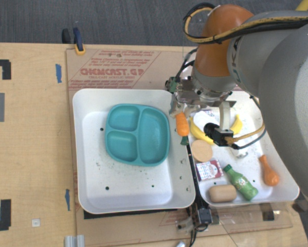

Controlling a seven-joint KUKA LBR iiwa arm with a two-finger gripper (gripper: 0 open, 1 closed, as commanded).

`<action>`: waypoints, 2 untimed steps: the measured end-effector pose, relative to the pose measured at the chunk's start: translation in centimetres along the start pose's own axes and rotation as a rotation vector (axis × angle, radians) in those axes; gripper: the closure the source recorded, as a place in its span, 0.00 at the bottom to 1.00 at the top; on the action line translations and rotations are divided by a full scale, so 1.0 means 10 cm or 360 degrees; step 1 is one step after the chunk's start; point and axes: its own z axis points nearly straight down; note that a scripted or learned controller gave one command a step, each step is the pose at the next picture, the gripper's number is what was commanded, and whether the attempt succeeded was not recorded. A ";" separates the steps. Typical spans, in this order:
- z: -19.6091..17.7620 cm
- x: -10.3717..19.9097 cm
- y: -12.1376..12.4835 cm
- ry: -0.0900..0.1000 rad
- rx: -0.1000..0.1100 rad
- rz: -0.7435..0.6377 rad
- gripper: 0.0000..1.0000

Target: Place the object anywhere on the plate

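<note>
**Carrot at the bin divide**

Carrot hangs below the tool, over the rim between the bins, just right of the teal plate (left bin). Whether the tool pinches it, I cannot tell.

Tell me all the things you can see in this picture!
Teal three-section plastic plate: one, teal, lying in the left white bin.
Small orange carrot toy: one, orange, by the divide between the bins, just under the claw.
Yellow banana toy: one, yellow, right white bin.
Round tan cookie toy: one, tan, right bin.
Red snack packet: one, red, right bin.
Green plastic bottle: one, green, right bin.
Tan bread roll toy: one, tan, right bin's front.
Second orange carrot toy: one, orange, right bin's far side.
Grey and orange robot arm: one, from the right; claw above the carrot.
</note>
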 end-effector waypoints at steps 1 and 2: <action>-0.12 0.80 0.20 0.0000 0.0001 0.0284 1.00; -0.12 0.77 0.20 -0.0006 0.0002 0.0287 0.00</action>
